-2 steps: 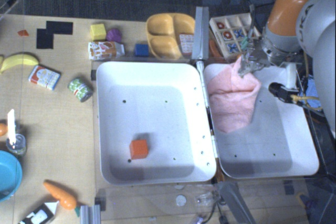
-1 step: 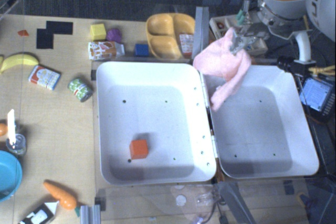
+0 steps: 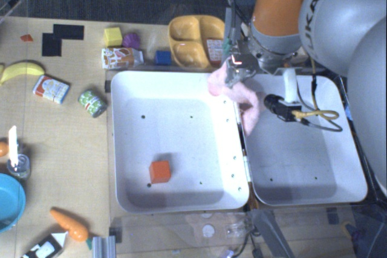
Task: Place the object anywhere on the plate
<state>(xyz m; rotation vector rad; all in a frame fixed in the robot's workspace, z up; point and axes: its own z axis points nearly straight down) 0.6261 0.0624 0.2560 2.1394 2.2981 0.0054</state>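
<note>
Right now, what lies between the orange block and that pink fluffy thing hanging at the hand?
Bare white floor of the left bin, seen in the camera view, separates the orange block from the pink cloth.

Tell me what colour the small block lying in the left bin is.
Orange-red. The block shows clearly in the camera view, on the floor of the left bin.

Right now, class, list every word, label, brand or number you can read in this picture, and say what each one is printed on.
"UKA": black letters on the grey arm casing, partly cut off.
Small carton: printing too blurred to read.
Printed box: too blurred to read.
Can: label too small to read.
</note>
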